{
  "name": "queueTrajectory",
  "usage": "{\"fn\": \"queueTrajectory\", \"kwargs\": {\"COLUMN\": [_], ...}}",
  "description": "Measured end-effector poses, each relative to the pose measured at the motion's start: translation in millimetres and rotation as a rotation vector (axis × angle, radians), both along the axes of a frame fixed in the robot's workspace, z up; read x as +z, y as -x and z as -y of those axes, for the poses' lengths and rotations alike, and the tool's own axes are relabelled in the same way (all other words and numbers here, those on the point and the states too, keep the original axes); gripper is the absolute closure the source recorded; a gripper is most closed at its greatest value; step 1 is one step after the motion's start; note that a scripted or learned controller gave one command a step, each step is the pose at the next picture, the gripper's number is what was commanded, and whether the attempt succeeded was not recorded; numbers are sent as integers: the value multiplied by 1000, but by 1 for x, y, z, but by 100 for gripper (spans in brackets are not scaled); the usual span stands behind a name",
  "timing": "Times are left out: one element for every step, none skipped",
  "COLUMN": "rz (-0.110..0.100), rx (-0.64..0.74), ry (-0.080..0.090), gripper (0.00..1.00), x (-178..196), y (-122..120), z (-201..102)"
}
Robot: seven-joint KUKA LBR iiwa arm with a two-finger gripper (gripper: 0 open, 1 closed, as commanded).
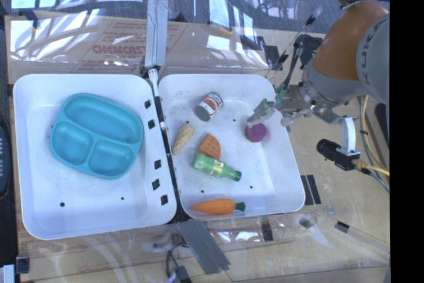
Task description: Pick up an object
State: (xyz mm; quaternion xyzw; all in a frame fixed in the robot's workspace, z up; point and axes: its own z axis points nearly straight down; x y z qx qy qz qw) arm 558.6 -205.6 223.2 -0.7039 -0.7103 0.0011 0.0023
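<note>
- Just under the claw (260,114), small round purple plastic fruit (256,132) on the right bin's floor (278,175), near the right wall
- Looks light, stiff, smooth, likely to roll; take it across its widest middle
- Claw's finger state: cannot tell, nothing seen held
- Grey arm with orange band (344,43) reaches in from the claw's right, wrist tilted down-left over the bin edge
- Left of the claw: small tin can (210,105), tan cone (183,138), orange wedge (209,146), green bottle (216,168), carrot (215,207) below
</note>
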Motion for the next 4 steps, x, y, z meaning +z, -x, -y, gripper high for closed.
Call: {"fn": "queueTrajectory", "kwargs": {"rz": [-10, 0, -3, 14], "rx": [2, 4, 6, 1], "ry": [-2, 0, 1, 1], "gripper": [0, 0, 100, 100], "x": [-108, -133, -122, -9], "y": [-42, -89, -88, -65], "z": [-46, -100, -98, -139]}}
